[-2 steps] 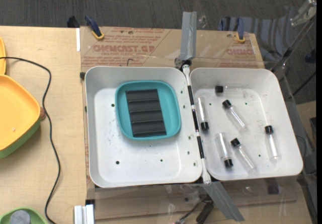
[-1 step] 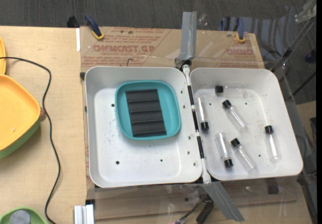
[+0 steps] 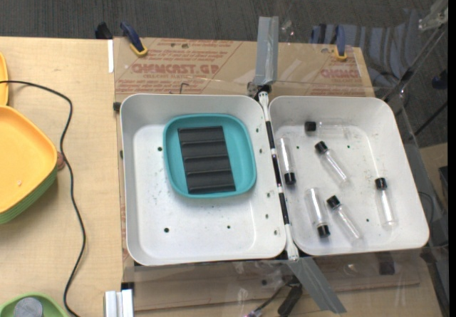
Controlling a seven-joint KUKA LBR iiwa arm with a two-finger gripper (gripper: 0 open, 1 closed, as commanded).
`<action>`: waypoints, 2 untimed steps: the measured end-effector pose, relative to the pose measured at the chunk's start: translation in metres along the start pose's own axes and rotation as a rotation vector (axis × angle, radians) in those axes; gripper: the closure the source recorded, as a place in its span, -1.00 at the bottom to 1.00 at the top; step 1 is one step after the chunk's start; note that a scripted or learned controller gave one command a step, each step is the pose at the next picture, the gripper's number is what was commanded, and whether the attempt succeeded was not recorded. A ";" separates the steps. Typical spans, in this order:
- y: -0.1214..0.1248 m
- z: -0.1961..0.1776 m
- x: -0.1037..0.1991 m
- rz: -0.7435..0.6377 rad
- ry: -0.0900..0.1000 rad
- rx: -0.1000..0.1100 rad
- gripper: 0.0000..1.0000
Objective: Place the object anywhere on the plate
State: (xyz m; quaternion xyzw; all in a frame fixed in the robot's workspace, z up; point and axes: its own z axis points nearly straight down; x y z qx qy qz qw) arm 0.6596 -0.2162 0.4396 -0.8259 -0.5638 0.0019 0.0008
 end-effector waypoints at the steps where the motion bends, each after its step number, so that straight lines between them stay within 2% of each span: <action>1: -0.001 0.000 0.002 0.137 0.000 0.000 -1.00; 2: -0.001 0.000 0.001 0.280 0.001 0.000 -1.00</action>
